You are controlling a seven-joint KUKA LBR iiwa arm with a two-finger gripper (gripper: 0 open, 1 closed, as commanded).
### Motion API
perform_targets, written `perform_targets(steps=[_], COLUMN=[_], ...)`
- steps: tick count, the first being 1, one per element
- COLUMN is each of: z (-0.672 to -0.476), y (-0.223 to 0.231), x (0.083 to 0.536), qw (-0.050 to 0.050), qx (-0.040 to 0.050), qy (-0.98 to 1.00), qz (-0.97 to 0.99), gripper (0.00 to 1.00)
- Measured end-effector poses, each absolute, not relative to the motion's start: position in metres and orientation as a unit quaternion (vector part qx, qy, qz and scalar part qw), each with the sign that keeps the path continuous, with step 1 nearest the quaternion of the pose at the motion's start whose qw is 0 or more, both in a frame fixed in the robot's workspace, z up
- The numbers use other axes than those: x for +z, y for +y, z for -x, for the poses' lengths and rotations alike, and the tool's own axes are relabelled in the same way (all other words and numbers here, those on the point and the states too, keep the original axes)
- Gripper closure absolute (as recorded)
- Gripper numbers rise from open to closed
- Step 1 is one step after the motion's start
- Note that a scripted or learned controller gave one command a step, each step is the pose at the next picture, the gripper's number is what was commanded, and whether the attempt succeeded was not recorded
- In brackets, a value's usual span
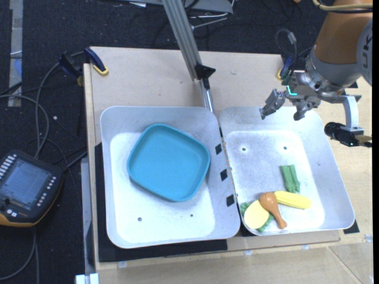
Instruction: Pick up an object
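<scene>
From the fixed camera above the bench, we see the grey arm with its orange band (346, 16) reaching in over the far corner of the right-hand shallow white bin (331, 164). Its two-finger gripper (286, 109) hangs above that bin's far rim, with the two dark fingers spread wide apart and nothing between them.

Taking the right-hand white bin as our landmark, we find the loose things gathered in its near part, well apart from the gripper at the far rim. A green ridged strip of plastic food (289, 178) lies along the bin's floor toward its near right side. Just beside it, on the nearer side, lies a yellow plastic corn cob (292, 200). An orange-brown plastic drumstick (273, 208) lies touching the cob's left end, its handle slanting toward the near rim. A pale yellow rounded plastic slice (256, 215) sits against the near left corner of the bin, touching the drumstick, with a bit of green leaf showing beneath it. The far half of the bin's floor, below the gripper, is bare speckled white.

Left of our landmark, touching it along a shared edge, stands the second shallow white bin (118, 218), and in it lies a blue rounded-square plastic plate (169, 161), well apart from the gripper.
</scene>
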State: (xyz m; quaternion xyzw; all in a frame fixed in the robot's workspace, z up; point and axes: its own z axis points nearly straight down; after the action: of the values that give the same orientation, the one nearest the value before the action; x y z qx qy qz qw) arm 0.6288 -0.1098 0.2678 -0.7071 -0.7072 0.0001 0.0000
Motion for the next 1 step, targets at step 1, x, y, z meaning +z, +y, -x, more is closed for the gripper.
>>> perform_targets(steps=[1], z=[-0.6288], y=[-0.1098], x=[0.2678], qw=[0.0], qx=[0.0001], qy=[-0.707], qz=[0.707], gripper=[0.0])
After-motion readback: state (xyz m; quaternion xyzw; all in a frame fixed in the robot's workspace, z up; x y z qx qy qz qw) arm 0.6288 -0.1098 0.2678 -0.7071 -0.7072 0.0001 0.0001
